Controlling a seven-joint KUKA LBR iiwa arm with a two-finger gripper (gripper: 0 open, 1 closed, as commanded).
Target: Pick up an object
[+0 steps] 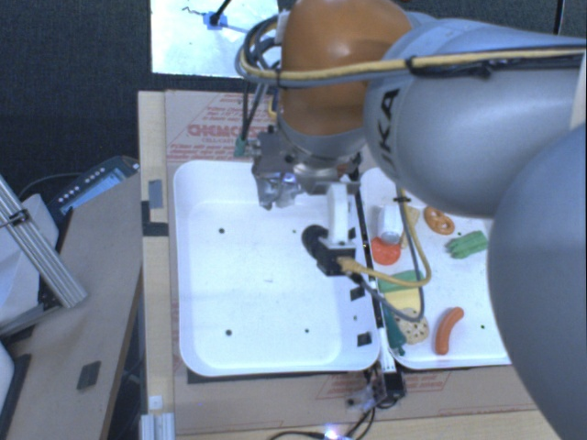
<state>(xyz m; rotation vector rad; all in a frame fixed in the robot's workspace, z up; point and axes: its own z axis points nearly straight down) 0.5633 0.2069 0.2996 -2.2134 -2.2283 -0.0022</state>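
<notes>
Pretzel (438, 220), the brown twisted piece, is the object lying furthest back in the neighbouring bin (477, 287), off to the view's right of the gripper (273, 194) and a little nearer the camera than it. You see the gripper low over the far edge of the other bin (229, 282), close to that bin's back wall, with bare white floor below and in front of it. You cannot tell from this angle whether the gripper is open or closed, and nothing can be seen held in it. Every loose object sits across the divide between the bins, well apart from the gripper. A green piece (468, 244) lies just beside the pretzel, on its camera side. A red round piece (387, 252) sits closest to the gripper, near the divide. Further toward the camera you find a yellow-and-green piece (401, 287), then a pale spotted piece (415, 330) by the front rim, and an orange sausage-shaped piece (448, 330) just beside it.
</notes>
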